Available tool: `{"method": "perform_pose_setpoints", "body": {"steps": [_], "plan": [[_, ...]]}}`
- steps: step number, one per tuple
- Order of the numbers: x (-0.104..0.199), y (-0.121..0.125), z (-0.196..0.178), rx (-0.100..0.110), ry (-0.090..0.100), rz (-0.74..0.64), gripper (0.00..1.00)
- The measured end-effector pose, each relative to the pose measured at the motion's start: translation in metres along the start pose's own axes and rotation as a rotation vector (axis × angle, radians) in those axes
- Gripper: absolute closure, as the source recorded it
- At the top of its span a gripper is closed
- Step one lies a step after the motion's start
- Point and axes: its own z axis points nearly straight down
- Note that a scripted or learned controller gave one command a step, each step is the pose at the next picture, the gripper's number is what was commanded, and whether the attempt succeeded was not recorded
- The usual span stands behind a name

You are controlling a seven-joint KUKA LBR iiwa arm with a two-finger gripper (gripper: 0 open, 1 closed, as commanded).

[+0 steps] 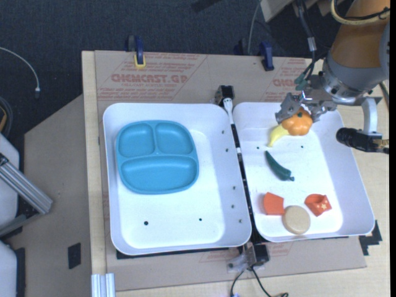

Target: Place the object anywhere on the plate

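You will find the gripper (299,111) over the far part of the right bin (346,166), its fingers closed around a small orange pumpkin-like object (297,124), which sits directly beneath them. A yellow banana-shaped piece (277,135) touches the orange object's left side, its long axis slanting from upper right to lower left, tip toward the left bin (210,228). The blue divided plate (158,156) lies in the left bin, well apart from the gripper. Red lettering on the board (204,73) behind the bins reads roughly "CHEMCAST GP".
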Motion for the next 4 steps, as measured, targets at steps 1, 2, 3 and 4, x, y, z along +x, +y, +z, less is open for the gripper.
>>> {"method": "perform_pose_setpoints", "body": {"steps": [1, 2, 3, 4], "plan": [[0.056, -0.008, 0.014, 0.002, -0.001, 0.001, 1.0], [0.113, -0.008, 0.022, 0.002, -0.001, 0.001, 1.0], [0.169, -0.016, 0.032, 0.002, -0.001, 0.0, 1.0], [0.217, -0.023, 0.02, -0.003, -0.001, 0.0, 1.0]]}}
